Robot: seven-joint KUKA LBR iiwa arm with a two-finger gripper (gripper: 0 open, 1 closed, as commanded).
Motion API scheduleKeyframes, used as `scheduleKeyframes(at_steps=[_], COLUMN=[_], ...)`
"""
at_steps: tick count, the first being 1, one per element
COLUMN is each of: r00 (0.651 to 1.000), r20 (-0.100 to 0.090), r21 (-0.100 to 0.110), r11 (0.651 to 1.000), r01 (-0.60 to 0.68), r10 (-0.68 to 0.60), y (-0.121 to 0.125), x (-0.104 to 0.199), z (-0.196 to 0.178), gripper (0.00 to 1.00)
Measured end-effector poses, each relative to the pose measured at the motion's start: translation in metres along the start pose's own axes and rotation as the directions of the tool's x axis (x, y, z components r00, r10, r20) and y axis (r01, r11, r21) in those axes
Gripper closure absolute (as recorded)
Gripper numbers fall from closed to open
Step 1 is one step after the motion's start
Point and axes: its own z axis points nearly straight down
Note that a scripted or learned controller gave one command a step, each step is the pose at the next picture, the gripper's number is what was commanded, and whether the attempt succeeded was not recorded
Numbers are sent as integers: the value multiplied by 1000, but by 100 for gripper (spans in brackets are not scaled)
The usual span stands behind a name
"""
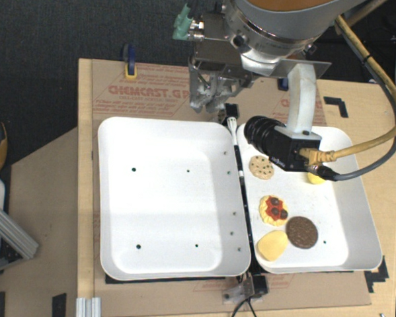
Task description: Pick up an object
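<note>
Camera view: gripper [211, 95] hangs at the far edge of the bench, above the left bin's far right corner; whether it's released or clenched, can't tell. Left bin [163, 192] bare white. Right bin [354, 216] holds a chip cookie [260, 167], a jam tart [273, 209], a brown cookie [302, 232], a pale yellow piece [272, 245] and a small yellow bit [315, 178]. All look like light, stiff, flat toy food; probably slippery, so pinch across the edges.

floor [46, 27]: dark carpet | bench [309, 313]: brown board (red print) | clamp [130, 59]: blue-yellow, back edge
</note>
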Motion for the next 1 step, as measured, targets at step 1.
scheduleKeyframes(at_steps=[1], r00=[1000], r20=[16], r21=[33], r11=[999], r01=[-3], r10=[3], y=[-4], x=[-1], z=[138], gripper=[100])
